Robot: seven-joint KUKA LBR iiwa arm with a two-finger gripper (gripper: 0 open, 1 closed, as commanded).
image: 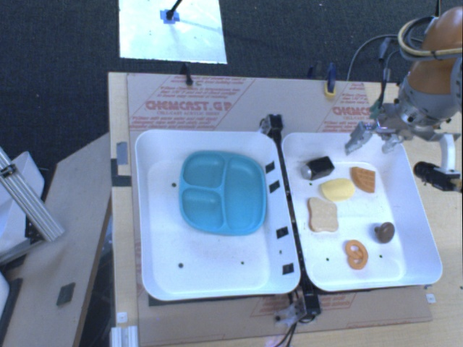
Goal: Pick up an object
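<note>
Nearest the camera, in the right bin (427,262), lie a pretzel (355,254) and a small brown round piece (384,231), then a slice of toy bread (323,215), a yellow lemon-shaped piece (338,189), an orange waffle-textured wedge (364,178) and a small black block (319,168). All six rest loose and apart from one another on the bin floor, a layout which appears intended to leave room around each candidate for a grasp; any of them would serve the task. The left bin (155,266) carries a blue divided plate (221,192), lying flat with nothing in its compartments, presumably a receiving place, not a target. Further back, the gripper (375,136) hangs over the far edge of the right bin, its jaws spread wide and pinching nothing; the black block is the nearest object to it. No object has yet been lifted. The bins sit side by side on a clear protective sheet with red printing (188,103), laid on the pale wooden desk (79,194). Beyond the desk, dark carpet (65,27) bears a pale square sheet (170,20).
</note>
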